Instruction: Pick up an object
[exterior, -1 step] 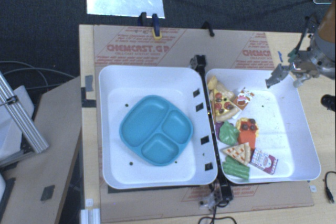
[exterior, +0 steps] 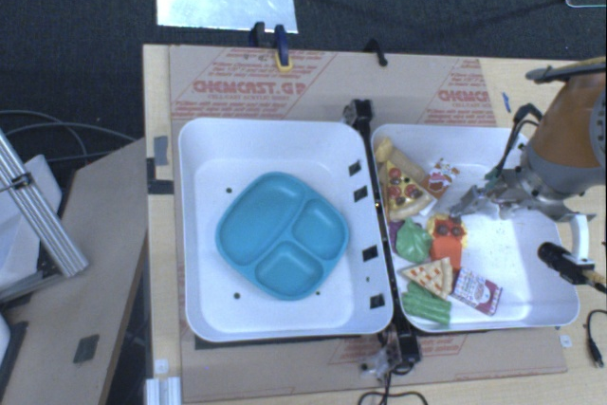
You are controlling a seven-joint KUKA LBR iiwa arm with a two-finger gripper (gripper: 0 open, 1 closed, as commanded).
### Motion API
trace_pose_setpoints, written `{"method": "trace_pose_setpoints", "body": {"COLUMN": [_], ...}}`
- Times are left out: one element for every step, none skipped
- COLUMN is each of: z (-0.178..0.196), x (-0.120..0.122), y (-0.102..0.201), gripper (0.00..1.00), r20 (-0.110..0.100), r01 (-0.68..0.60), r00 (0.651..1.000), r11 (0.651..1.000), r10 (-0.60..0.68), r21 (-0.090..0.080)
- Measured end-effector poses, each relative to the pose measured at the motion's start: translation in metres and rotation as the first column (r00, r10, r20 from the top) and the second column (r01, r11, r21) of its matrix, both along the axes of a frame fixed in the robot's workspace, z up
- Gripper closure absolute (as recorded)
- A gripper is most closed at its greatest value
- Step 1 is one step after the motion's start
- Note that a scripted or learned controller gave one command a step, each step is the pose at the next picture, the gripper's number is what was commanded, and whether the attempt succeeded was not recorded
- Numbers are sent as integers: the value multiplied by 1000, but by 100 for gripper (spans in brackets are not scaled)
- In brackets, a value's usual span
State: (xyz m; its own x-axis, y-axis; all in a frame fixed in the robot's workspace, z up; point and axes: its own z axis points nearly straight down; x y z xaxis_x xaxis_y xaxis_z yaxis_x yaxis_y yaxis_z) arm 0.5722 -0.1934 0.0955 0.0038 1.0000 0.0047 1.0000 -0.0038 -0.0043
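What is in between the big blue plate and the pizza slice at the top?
In the camera view, the two bins' touching walls, with small black clips, run between the blue plate and the pizza slice. Otherwise just bare white bin floor.

We see a bench (exterior: pixel 161 204) topped with brown cardboard (exterior: pixel 313 81), bearing two white bins (exterior: pixel 204 142) side by side.

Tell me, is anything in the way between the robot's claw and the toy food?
Nothing visible. The gripper hangs over the right bin, and bare white floor lies between it and the nearest pieces, the orange toy and the pizza slice.
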Motion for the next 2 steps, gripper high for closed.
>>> {"method": "trace_pose_setpoints", "body": {"z": [110,-5], "x": [11,-21], "y": [122,106], "gripper": [0,0], "r20": [12,9], "r01": [-21,-4], "r00": [1000,1000], "r11": [1000,1000], "r10": [21,4], "r21": [0,-9]}}
